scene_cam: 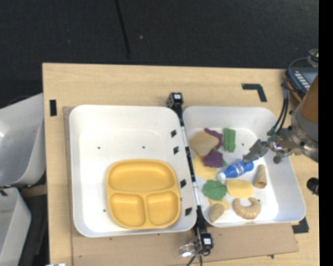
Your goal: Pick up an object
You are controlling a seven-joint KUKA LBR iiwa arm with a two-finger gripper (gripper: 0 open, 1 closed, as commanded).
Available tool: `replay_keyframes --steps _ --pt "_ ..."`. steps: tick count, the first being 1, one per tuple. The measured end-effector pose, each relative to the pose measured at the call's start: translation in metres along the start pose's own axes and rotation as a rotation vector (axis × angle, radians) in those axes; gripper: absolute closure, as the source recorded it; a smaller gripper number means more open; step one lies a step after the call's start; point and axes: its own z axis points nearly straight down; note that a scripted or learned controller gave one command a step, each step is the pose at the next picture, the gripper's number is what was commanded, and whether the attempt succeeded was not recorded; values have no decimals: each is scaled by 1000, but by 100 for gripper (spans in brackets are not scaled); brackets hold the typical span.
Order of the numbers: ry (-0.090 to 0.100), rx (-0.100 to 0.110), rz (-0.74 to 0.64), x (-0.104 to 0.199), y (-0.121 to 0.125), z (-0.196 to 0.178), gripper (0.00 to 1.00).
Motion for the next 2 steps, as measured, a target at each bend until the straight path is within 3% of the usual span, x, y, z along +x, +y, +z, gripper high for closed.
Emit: replay_keyframes --steps 1,2 --pt "5 5 -9 106 -22 42 0" --pt "-3 3 5 72 -23 144 0"
